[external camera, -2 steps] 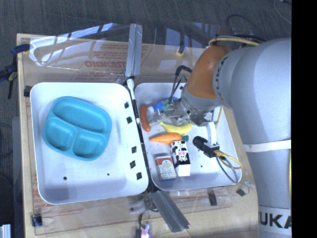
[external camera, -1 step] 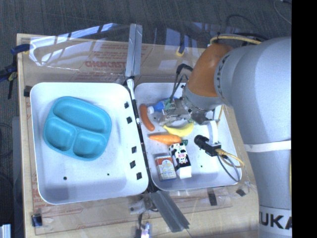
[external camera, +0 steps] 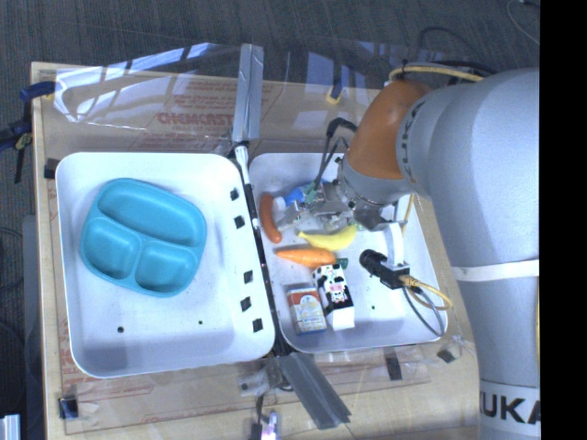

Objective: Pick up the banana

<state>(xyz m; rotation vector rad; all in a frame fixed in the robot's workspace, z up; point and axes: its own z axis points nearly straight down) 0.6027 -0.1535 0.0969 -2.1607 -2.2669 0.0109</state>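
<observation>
Two shallow white plastic bins sit side by side on the bench: a left bin and a right bin. The left bin holds one thing, a blue three-compartment plastic tray toward its left edge. The right bin holds one curved yellow banana, one orange carrot, one reddish-brown sausage, one small black-and-white cow-patterned carton and one small printed box near its front edge.
</observation>
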